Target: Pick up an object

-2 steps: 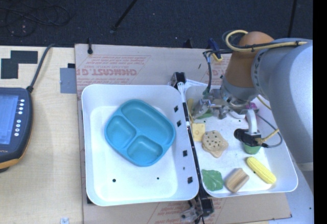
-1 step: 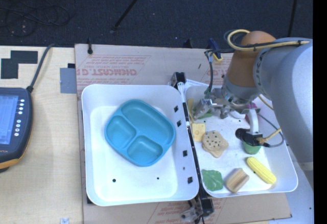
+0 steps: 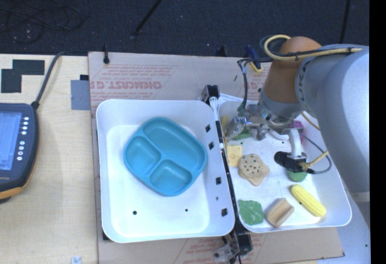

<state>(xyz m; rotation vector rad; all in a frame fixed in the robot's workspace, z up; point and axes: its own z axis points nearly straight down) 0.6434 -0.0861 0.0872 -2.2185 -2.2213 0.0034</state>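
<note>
My gripper point(image 3: 253, 128) is low over the far left part of the right bin point(image 3: 338, 211), under the orange-banded wrist. A greenish thing point(image 3: 236, 134) lies just left of it, partly hidden. In front of the gripper are a yellow flat piece point(image 3: 233, 155) and a tan cookie with dark spots point(image 3: 253, 169). At the bin's near side lie a green leaf point(image 3: 251, 211), a tan cylinder point(image 3: 279, 212) and a yellow corn cob point(image 3: 308, 201). Beside the wrist are a small green piece point(image 3: 298, 176) and a pink piece point(image 3: 296, 127). I see nothing held.
The left bin point(image 3: 114, 208) holds a blue divided plate point(image 3: 164, 156). A ridge with black clips point(image 3: 218, 160) separates the two bins. A tablet-like pendant point(image 3: 15, 142) lies on the bench at the far left. The arm's big grey body covers the right bin's far right side.
</note>
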